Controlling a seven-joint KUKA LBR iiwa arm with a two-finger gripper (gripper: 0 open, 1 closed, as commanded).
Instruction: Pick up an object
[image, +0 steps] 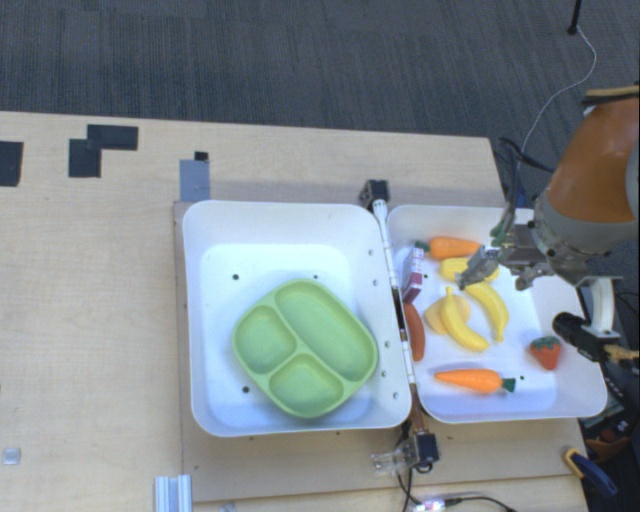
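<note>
A: Gripper (478, 270) over right bin (580, 400), near its 12 o'clock rim, hanging above the fruit pile. Fingers slightly parted, nothing between them.

B: Candidate objects?

A: Two bananas (470, 318) right beneath, at 6 o'clock from the fingertips. Orange carrot (454, 246) at 10 o'clock, touching the pile. Second carrot (472, 380) further toward 6, well apart. Strawberry (545, 352) at 4 o'clock. Sausage (414, 332) along the divider at 8 o'clock.

B: Left bin?

A: Green divided plate (304, 348), not near the arm.

B: Risks?

A: Crowded bananas: likely pinching two at once, or skidding off a curved back and closing on air. Possible shove of upper carrot against the bin wall.
</note>
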